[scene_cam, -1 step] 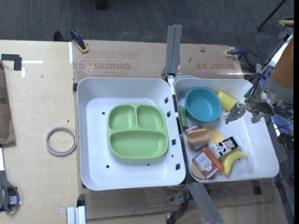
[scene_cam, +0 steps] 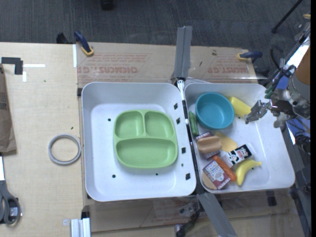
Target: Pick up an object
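Note:
The right bin (scene_cam: 276, 179) holds a blue bowl (scene_cam: 215, 110) with a yellow piece (scene_cam: 240, 106) beside it. Toward the front lie a brown bun-like item (scene_cam: 209, 143), a black-and-white carton (scene_cam: 238, 155), a banana (scene_cam: 245, 170), an orange stick (scene_cam: 225, 167) and a red-and-white packet (scene_cam: 215, 173). My gripper (scene_cam: 265, 118) hangs over the bin's right side, right of the bowl and yellow piece. It is open, with nothing between its fingers. A green three-part plate (scene_cam: 145, 138) lies in the left bin (scene_cam: 94, 147).
A grey tape ring (scene_cam: 64, 148) lies on the bench left of the bins, and scissors (scene_cam: 9, 207) sit at the bottom left corner. A grey divider post (scene_cam: 183, 53) rises behind the seam between the bins. Blue clamps (scene_cam: 84, 42) hold the cardboard behind.

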Available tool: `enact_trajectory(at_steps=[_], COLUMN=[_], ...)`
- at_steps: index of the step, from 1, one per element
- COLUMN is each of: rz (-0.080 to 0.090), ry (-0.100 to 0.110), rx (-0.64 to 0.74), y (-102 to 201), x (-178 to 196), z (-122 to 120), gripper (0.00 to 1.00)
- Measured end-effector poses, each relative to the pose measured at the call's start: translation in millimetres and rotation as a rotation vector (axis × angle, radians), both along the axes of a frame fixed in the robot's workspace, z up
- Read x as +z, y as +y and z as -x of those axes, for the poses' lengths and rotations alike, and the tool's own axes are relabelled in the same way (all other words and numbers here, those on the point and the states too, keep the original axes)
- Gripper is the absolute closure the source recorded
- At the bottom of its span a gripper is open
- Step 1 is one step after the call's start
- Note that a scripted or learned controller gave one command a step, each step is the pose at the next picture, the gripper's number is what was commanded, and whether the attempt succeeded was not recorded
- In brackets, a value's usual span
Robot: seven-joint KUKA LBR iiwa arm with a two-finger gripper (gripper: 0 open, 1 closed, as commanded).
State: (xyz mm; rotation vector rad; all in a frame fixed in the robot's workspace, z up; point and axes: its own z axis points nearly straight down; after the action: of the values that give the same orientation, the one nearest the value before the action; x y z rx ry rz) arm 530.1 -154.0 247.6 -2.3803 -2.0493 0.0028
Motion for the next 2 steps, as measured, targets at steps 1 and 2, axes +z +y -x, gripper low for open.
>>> enact_trajectory(at_steps=[1,2], rz=[0.0,0.001], ry=[-0.007,-0.004], rx=[-0.013,0.061], y=[2,36], x=[-128,-155], z=[51,6], gripper=[0.0,0.0])
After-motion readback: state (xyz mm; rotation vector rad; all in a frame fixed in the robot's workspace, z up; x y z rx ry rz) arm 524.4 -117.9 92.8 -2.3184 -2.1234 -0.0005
